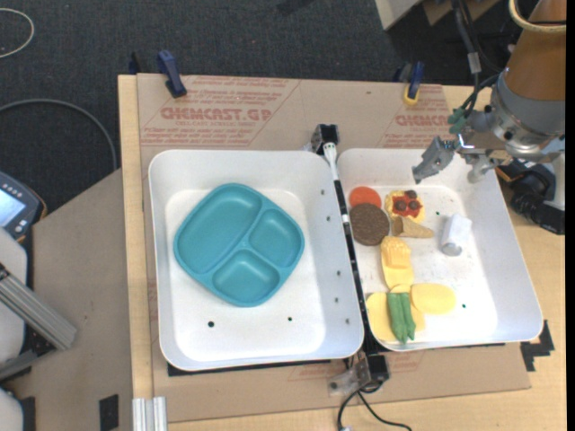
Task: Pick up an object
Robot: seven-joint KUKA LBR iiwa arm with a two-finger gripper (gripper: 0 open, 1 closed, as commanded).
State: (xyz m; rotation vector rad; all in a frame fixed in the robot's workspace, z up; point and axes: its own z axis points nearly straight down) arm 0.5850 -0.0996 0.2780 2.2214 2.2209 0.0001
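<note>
Camera view looked down on the counter (225, 106), where two white bins sat side by side. The left bin (171, 268) held a teal divided plate (238, 242) near its centre. The right bin (503, 277) carried the toy food along its nine o'clock side: a red disc (364, 196), a brown round cookie (367, 224), a pizza slice (406, 206), yellow pieces (396, 260) and green beans (401, 314) toward six o'clock. A grey cylinder (453, 233) lay apart, near the bin's centre. The gripper (454, 162) hung over the bin's twelve o'clock rim, its jaws spread apart and grasping nothing, clear of every item.
</note>
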